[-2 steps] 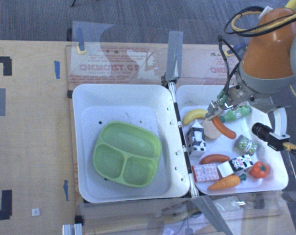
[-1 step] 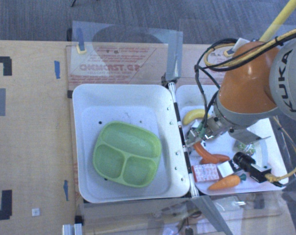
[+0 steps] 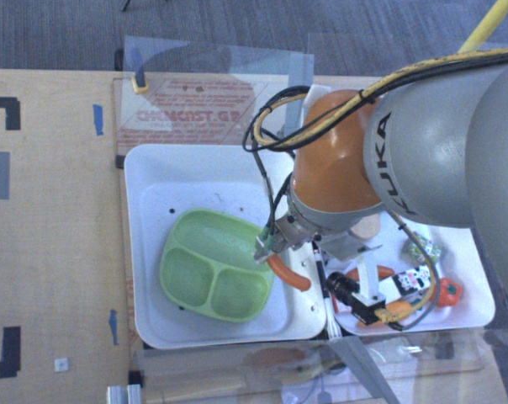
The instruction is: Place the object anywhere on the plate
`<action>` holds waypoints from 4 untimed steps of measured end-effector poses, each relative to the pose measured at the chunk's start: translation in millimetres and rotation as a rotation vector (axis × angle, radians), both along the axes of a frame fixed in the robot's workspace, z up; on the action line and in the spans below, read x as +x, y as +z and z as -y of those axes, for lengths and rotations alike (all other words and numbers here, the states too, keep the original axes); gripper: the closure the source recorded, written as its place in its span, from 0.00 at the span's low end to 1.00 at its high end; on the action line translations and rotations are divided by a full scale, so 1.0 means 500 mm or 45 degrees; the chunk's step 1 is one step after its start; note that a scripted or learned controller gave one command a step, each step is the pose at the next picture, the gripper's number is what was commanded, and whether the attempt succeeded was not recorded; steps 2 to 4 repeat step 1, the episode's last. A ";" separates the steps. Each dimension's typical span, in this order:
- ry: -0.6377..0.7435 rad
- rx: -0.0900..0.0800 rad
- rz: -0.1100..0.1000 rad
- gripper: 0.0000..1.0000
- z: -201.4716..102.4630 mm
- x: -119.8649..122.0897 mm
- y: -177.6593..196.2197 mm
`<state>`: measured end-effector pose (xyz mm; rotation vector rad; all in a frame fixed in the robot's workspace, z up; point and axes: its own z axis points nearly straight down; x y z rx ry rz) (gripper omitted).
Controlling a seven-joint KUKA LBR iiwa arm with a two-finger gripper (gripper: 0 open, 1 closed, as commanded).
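Grey carpet fills the top of the frame, and below it a light wooden bench [image 3: 52,251] stretches across the left side, with bits of black and blue tape stuck on it. Two shallow white bins sit side by side on the bench. In the left bin [image 3: 140,192], near the middle of the frame, lies a green plate [image 3: 195,268] with three sections. Nothing lies on the plate.

A big grey arm [image 3: 443,154] with an orange band [image 3: 334,154] comes in from the right and covers much of the right bin [image 3: 481,305]. Its gripper [image 3: 269,252] hangs low at the right rim of the plate. An orange carrot [image 3: 288,274] pokes out from under the gripper, slanting down to the right, just beside the plate and not on it. The top end of the carrot is at the gripper tip, but I cannot tell if the fingers are closed on it.

In the right bin, at the lower right, there are small toys, among them a round red one like a tomato [image 3: 448,292].
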<state>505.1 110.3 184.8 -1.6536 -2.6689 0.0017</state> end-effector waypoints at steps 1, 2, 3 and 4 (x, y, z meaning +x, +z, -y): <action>-0.002 0.000 0.001 0.00 0.002 0.000 0.000; -0.002 0.000 0.001 0.00 0.002 0.000 0.000; -0.002 0.000 0.001 0.00 0.002 0.000 0.000; -0.002 0.000 0.001 0.00 0.002 0.000 0.000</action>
